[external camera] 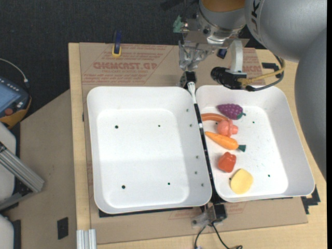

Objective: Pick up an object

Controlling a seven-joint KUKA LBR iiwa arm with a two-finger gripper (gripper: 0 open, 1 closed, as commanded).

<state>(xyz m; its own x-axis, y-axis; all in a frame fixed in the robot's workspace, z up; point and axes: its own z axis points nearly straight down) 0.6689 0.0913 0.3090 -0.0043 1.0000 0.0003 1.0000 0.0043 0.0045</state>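
The right bin (290,139) holds several toy foods. A purple grape bunch (230,110) lies near its far side, with an orange sausage (212,117) and a pink piece (227,128) just in front of it. An orange carrot (222,140) lies slantwise mid-bin, and nearer the front sit a red pepper (226,162) and a yellow round piece (241,181). My gripper (189,62) hangs above the bins' far edge, over the divide between them, well apart from every object. Nothing shows in its grasp.
The left bin (98,139) lies beside the right one, their rims meeting at a black seam (199,128). Both rest on a cardboard sheet (135,61). A small blue and yellow clip (117,45) stands at the sheet's far edge.
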